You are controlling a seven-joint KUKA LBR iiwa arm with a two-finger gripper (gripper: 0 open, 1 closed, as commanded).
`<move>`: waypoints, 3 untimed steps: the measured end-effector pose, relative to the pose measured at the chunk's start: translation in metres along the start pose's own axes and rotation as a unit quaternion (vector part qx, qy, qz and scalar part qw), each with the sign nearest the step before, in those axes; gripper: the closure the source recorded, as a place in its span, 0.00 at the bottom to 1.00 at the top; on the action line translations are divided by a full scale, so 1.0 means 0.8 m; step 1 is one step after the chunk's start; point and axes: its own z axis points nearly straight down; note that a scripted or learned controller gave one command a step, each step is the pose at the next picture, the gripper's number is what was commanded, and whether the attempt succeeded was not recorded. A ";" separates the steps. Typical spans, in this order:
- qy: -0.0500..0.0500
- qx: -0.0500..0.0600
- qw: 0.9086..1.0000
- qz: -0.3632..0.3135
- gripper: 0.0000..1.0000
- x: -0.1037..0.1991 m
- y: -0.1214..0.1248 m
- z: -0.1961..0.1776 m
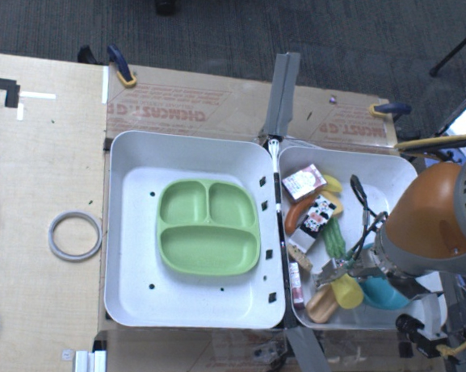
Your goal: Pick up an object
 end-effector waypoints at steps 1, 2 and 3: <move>-0.001 -0.002 0.992 -0.124 0.00 0.010 0.003 0.002; -0.005 -0.007 0.993 -0.121 1.00 0.006 0.007 -0.015; -0.001 0.000 1.000 -0.003 1.00 0.036 0.111 -0.178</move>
